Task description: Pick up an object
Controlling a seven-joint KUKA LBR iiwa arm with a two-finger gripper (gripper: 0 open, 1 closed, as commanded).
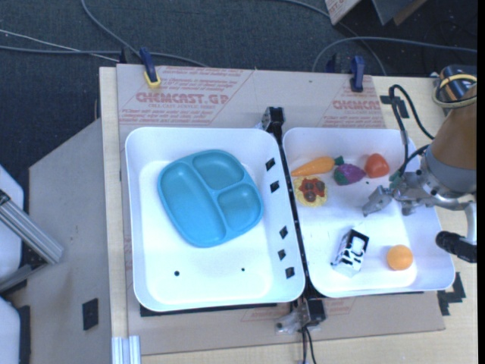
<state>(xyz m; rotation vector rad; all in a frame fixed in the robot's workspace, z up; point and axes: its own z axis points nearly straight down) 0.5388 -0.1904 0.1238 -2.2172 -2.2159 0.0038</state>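
i log: tool [381, 200] over right bin [424, 279], finger gap unreadable; tomato [377, 164], grape [348, 173], carrot [313, 166], orange [399, 258], black-white carton [350, 252] around; blue tray [210, 196] left.

Arm [458, 154] cut off by the right frame edge above the wrist. Gripper [386, 197] small and blurred beside the tomato [377, 164]; cannot tell how it is set. Right bin [424, 279]: far rim behind arm, hidden. Black-and-white box [350, 252] print unreadable.
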